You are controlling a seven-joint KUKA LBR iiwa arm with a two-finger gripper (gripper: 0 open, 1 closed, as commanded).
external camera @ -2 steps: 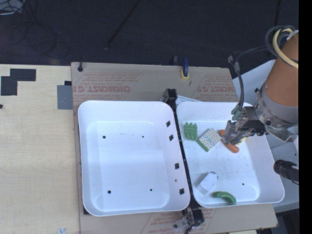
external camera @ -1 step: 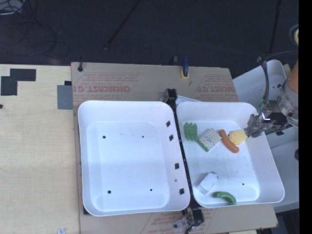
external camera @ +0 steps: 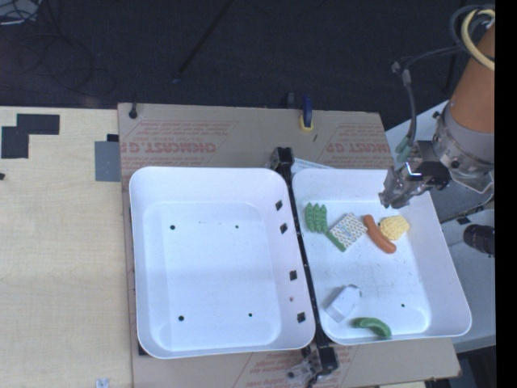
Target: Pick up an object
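The right bin (external camera: 440, 297) holds several small items: a green ridged piece (external camera: 316, 217), a white and green checked block (external camera: 348, 231), an orange sausage-like piece (external camera: 379, 234), a yellow corn-like piece (external camera: 394, 227), a white block (external camera: 342, 301) and a green curved pod (external camera: 371, 326). My gripper (external camera: 395, 196) hangs over the bin's upper right part, just above the yellow piece. Nothing shows between its fingertips.
The left bin (external camera: 145, 217) lies beside the right one, with a black divider (external camera: 292, 241) between them. Both rest on a cardboard sheet (external camera: 210, 136). A cable (external camera: 412, 95) loops near the arm at the right.
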